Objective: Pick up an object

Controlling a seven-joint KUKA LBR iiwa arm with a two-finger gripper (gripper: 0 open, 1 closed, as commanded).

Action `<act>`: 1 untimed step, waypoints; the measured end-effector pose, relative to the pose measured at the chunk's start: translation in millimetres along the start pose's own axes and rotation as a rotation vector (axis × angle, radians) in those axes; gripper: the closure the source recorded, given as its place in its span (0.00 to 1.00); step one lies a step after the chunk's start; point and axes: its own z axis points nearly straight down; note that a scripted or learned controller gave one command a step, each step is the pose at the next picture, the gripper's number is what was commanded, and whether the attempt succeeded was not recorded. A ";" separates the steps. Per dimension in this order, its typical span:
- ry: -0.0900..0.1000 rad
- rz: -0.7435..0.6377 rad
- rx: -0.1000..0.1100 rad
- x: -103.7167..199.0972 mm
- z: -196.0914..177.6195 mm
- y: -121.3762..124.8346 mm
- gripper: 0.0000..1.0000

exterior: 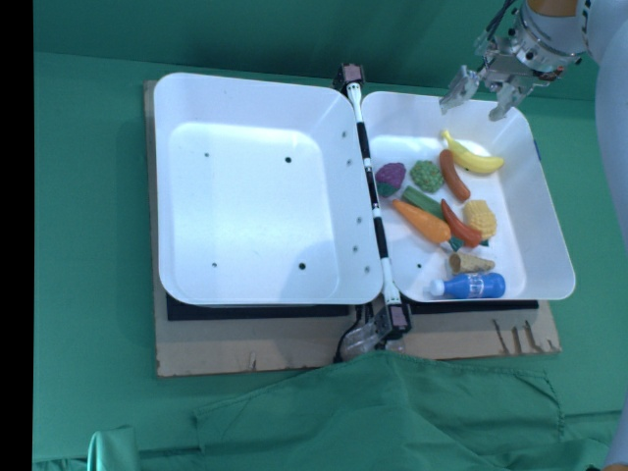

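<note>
Green cloth covers the bench (88,214); two white bins on a cardboard sheet; left bin (260,96) bare, right bin (549,253) holds the toys. Tool (486,94) hangs over the right bin's far edge, fingers spread, nothing between them. Nearest target: banana (473,156), lying flat just below the tool, touching the red sausage (453,175). Others packed close: purple piece (391,177), green broccoli (426,176), carrot (422,221), corn (480,217), blue bottle (471,286) near the front wall. Judgement: banana looks like light, stiff, glossy plastic, so likely slippery; take it across the thick middle, fingers straddling the short axis; curved ends would probably squirt out; sausage alongside may catch a finger.
</note>
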 end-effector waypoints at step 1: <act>-0.002 0.002 -0.003 -0.8 -11.4 1.2 1.00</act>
